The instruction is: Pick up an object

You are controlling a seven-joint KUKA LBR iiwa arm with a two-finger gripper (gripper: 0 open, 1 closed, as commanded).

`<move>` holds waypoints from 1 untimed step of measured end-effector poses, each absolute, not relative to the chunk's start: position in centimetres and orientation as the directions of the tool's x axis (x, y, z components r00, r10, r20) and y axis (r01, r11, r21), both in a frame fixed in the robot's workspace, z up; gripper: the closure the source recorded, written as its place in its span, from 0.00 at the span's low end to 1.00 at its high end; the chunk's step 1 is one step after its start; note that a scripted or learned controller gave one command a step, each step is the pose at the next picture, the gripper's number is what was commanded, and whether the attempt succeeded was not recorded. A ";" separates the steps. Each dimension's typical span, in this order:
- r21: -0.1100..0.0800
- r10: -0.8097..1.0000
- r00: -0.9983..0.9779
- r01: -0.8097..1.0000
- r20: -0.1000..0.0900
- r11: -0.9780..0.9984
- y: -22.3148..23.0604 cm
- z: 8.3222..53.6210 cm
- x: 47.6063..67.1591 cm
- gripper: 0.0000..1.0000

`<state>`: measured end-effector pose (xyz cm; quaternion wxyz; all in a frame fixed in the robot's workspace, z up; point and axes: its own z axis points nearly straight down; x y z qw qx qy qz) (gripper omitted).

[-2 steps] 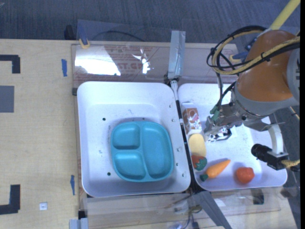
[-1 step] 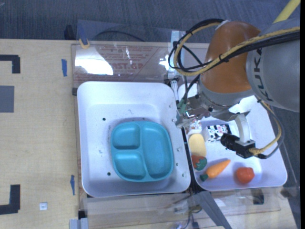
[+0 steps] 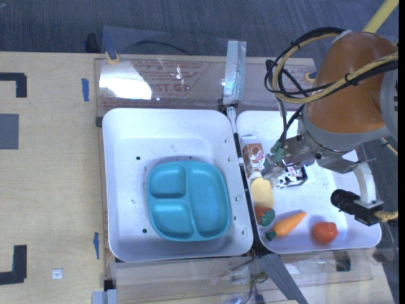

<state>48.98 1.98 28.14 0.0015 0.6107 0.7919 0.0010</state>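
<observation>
My gripper [image 3: 278, 163] hangs low over the right bin [image 3: 354, 239], just right of a small white packet with a red label [image 3: 253, 154]. A yellow rounded toy [image 3: 262, 191] lies just below the gripper. Beneath that sit a small red-and-green piece [image 3: 264, 216], an orange carrot [image 3: 288, 223] and a red tomato [image 3: 324, 232]. A black-and-white patterned item [image 3: 292, 175] sits under the wrist. Nothing shows between the fingers, which the wrist largely hides.
The left bin [image 3: 126, 132] holds a blue divided plate [image 3: 188, 199]. A clear plastic panel [image 3: 158, 81] stands behind the bins. The arm's orange band [image 3: 351, 81] and cables loom over the right bin's back half. A black fitting [image 3: 351, 202] juts out at the right.
</observation>
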 end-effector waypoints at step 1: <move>0.002 0.870 -0.492 0.870 -0.001 0.492 6.4 25.2 54.5 1.00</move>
